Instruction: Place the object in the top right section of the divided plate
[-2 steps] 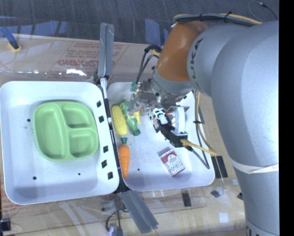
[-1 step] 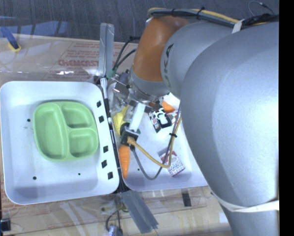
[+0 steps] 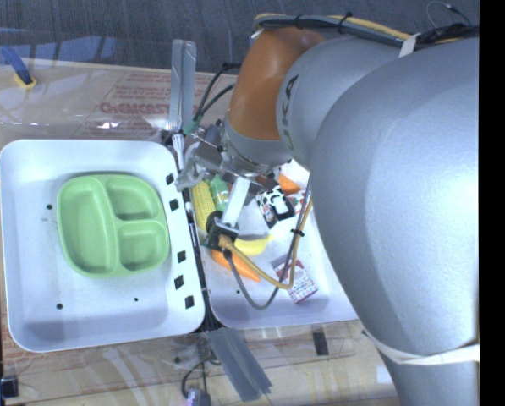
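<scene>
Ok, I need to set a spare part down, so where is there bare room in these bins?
The left white bin has bare floor round the green divided plate, widest along the near wall; the plate's sections are bare too. The right white bin is crowded: corn cob, yellow banana, orange carrot under the grey arm.

A dark grey, finely textured floor (image 3: 108, 7) runs across the top, beyond a pale wooden bench (image 3: 100, 366). A clear plastic sheet (image 3: 74, 100) with faded red lettering covers the bench's far part, catching soft white glare
</scene>
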Motion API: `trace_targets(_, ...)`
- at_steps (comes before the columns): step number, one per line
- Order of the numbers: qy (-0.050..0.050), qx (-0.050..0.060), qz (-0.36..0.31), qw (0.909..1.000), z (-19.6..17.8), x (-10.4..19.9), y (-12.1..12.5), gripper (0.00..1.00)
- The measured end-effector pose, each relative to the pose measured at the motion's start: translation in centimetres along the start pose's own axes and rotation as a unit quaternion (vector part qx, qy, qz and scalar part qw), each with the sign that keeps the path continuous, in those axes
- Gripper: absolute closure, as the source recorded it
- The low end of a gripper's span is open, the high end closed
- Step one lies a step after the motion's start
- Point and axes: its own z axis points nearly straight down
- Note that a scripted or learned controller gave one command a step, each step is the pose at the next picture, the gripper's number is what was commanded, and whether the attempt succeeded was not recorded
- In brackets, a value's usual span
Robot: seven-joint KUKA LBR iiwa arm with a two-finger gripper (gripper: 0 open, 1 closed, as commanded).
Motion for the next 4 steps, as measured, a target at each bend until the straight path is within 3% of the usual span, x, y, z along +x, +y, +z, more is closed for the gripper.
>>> trace_targets(1,-0.001,0.002,-0.005,1.0,-0.9,0.1,-0.1,1.0)
trace_targets(2,0.0,0.0,-0.014,0.9999,-5.6,1.5,1.0,1.0)
trace_targets(3,0.0,-0.001,-0.067,0.9977,-6.7,7.2,5.2,1.0)
trace_targets(4,-0.001,0.001,-0.124,0.9922,0.7,15.9,1.1,1.0)
